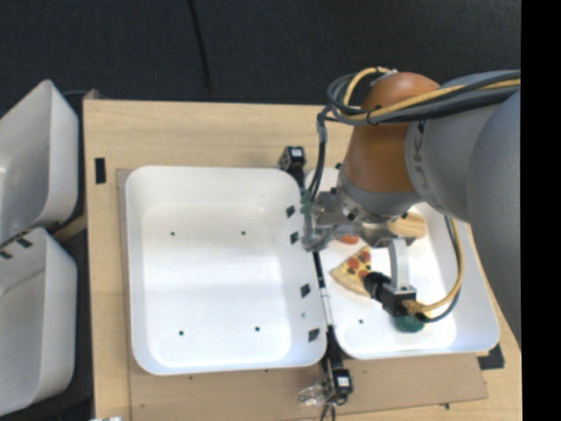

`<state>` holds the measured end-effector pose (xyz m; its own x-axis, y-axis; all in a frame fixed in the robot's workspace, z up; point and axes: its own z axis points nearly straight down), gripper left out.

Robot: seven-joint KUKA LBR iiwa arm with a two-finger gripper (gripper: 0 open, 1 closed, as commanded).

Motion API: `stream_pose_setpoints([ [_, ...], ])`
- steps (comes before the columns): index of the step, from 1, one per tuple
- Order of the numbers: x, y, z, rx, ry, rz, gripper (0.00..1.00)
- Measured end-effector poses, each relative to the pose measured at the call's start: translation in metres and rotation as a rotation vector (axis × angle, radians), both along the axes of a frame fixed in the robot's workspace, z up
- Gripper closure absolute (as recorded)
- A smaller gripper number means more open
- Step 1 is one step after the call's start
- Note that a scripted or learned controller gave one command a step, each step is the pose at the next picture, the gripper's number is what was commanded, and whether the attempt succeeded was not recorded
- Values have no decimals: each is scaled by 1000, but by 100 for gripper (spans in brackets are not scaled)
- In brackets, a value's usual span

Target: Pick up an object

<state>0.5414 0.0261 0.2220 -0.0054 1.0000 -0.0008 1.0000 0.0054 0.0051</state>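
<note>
My gripper [352, 233] hangs low over the right bin [456, 318], near its left wall, and the orange-banded wrist hides most of it. Just below it lies a toy pizza slice [352, 271], tan with red spots. A small red piece [349, 239] shows right at the gripper, and I cannot tell whether it is held. A pale tan object [410, 226] lies to the gripper's right, partly under the arm. A dark green object [407, 324] rests nearer the bin's front.
The left bin [210, 270] stands beside the right one, and the two share a narrow divide. The arm covers the right bin's back half. Wooden bench [105, 235] borders both bins.
</note>
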Motion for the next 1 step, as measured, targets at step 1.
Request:
stream_pose_setpoints([
  [1,113,13,70,0,-12,0,100],
])
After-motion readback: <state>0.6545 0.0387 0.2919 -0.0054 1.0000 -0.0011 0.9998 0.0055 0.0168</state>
